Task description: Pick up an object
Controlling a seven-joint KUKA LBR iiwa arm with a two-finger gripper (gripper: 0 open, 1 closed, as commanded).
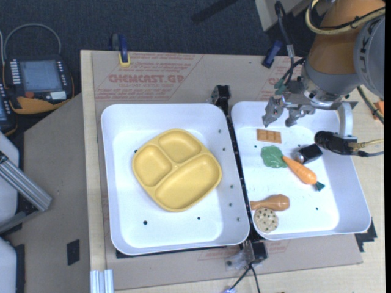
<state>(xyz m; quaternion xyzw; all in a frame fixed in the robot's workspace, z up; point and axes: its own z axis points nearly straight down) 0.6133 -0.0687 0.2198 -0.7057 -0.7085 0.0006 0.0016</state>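
Observation:
My gripper (pixel 281 117) hangs over the far end of the right bin (pixel 348 215), open, with nothing between its fingers. Just below it lies a flat orange-brown cracker (pixel 269 136). Further toward the front are a green leafy piece (pixel 272 157) and an orange carrot (pixel 300 170) lying at a slant, touching each other. A small black block (pixel 310 153) rests by the carrot's upper end. A tan drumstick (pixel 272 203) and a speckled cookie (pixel 266 220) lie near the bin's front left corner.
The left bin (pixel 119 224) holds a yellow divided plate (pixel 177 170) at its middle. A black clamp (pixel 220 94) sits at the far end of the ridge between the bins. The right half of the right bin is bare white floor.

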